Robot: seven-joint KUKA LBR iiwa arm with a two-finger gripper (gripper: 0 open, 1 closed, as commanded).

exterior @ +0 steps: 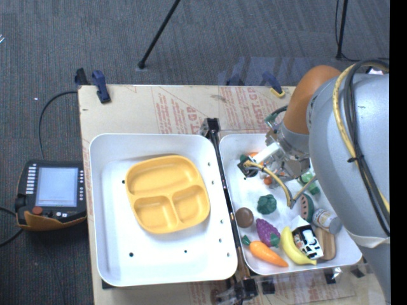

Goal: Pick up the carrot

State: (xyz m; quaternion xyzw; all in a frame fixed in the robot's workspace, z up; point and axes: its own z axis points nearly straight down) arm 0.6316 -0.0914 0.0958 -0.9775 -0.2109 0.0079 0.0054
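Camera view: the carrot [268, 253] lies at the near edge of the right bin [236, 189], just beside a purple grape bunch [268, 232] and a banana [292, 247]. The gripper [283, 171] hangs over the bin's far half, well apart from the carrot; the wrist hides it, so I cannot tell whether it is spread or closed. Judged progress: nothing grasped yet; approach, grip and lift all remain.
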